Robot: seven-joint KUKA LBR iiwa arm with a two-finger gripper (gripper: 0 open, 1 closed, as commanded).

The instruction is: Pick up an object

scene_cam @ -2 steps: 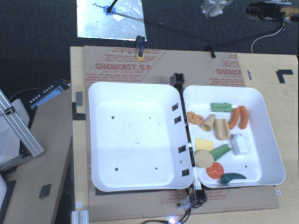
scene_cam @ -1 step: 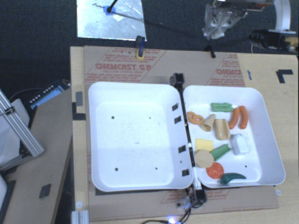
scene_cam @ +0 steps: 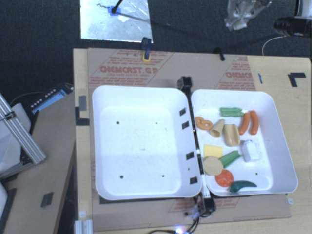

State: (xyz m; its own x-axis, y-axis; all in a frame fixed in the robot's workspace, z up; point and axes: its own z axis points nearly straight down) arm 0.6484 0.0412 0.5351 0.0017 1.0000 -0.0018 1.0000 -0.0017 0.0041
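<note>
The right white bin (scene_cam: 280, 145) holds several toy foods. Among them are a green vegetable (scene_cam: 231, 112), two orange sausages (scene_cam: 248, 123), a pretzel (scene_cam: 204, 124), two beige pieces (scene_cam: 231, 134), a yellow cheese slab (scene_cam: 212, 151), a grey-white block (scene_cam: 249, 151), a round tan disc (scene_cam: 212, 165), a red tomato slice (scene_cam: 224, 178) and a dark green pepper (scene_cam: 243, 185). My gripper (scene_cam: 238, 12) hangs high at the top right, well behind the bins and far from every object, with nothing seen in it.
The left white bin (scene_cam: 141, 140) sits beside the right one, joined by a black hinge strip (scene_cam: 190, 130). A yellow-blue clamp (scene_cam: 146, 50) and a shiny sheet (scene_cam: 116, 13) lie behind. An aluminium frame (scene_cam: 19, 135) stands at the left.
</note>
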